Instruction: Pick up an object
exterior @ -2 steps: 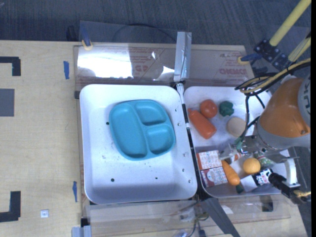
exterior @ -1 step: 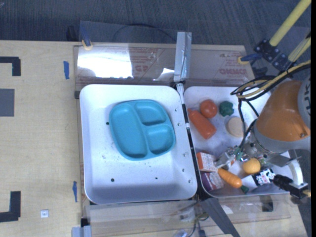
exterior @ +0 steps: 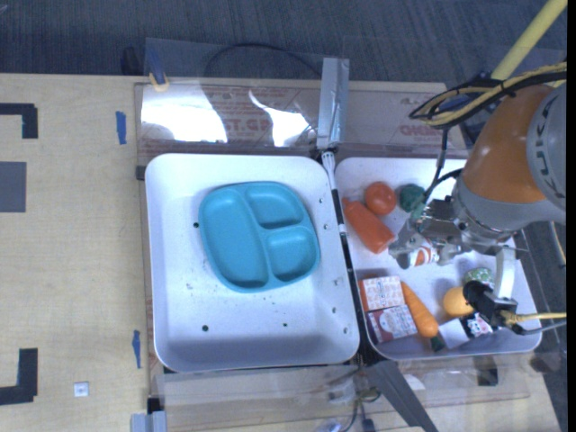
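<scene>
Tool [exterior: 423,241] sits low in the right shallow white bin [exterior: 526,342], beside the orange plastic block [exterior: 367,226]; can't tell its opening. You should centre before closing.

My blue tray [exterior: 259,235] looks like smooth, glossy plastic; the white bins [exterior: 171,268] gleam too (bench [exterior: 63,268] seems matt pale wood).

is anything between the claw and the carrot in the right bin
Nothing visible lies between them. The claw hovers over the right bin, above the carrot; bare bin floor separates them. The red packet touches the carrot's left side, which may crowd a grasp.
</scene>
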{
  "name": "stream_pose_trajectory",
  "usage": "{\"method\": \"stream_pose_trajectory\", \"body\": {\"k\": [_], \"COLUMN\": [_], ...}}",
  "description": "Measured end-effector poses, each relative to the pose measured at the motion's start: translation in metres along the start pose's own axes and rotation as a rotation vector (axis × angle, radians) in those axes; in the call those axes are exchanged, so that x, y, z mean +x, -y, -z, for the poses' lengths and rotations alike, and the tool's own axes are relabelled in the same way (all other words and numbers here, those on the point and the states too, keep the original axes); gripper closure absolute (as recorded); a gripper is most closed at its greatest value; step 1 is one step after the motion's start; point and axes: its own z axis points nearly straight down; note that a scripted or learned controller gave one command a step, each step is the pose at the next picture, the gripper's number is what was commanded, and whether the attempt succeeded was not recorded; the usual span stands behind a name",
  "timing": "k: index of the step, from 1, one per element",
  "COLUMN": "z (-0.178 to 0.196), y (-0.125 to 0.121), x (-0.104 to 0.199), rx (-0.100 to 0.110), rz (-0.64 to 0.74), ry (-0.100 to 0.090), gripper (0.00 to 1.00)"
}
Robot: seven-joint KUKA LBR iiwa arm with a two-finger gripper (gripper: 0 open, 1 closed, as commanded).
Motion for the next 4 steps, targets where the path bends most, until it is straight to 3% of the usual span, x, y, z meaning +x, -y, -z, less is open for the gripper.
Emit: {"method": "stream_pose_trajectory", "body": {"k": [1, 3, 4], "z": [0.013, 0.032, 0.035], "y": [-0.033, -0.034, -0.098], "x": [-0.022, -0.02, 0.02], "rx": [0.001, -0.001, 0.001], "rz": [-0.074, -0.068, 0.043], "ry": [0.002, 0.005, 0.001], "gripper": [1.0, 1.0, 1.0]}}
